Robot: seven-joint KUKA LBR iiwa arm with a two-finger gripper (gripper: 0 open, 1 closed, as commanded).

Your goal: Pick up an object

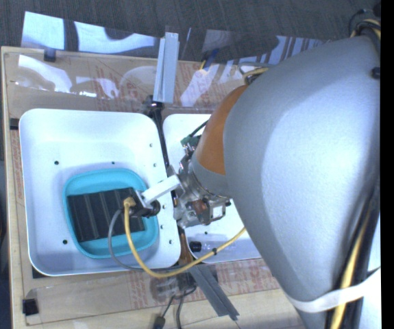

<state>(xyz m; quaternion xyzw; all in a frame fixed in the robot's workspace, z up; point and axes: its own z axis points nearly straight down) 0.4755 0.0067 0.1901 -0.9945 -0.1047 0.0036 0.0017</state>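
Lying in the left bin (39,177), toward six o'clock, is one teal tray (104,179); one gripper (200,210) is hanging at its three o'clock, and I cannot tell whether it is spread or closed.

The left bin (42,149), in the lower left of the frame, is plain white. The tray (101,181) in it has a turquoise rim and a dark inside crossed by thin paler stripes. The right bin (183,125), at the centre, is white too. The arm (306,170) is grey with an orange band (217,139). The counter (11,88) is pale wood and the floor (183,5) dark grey.
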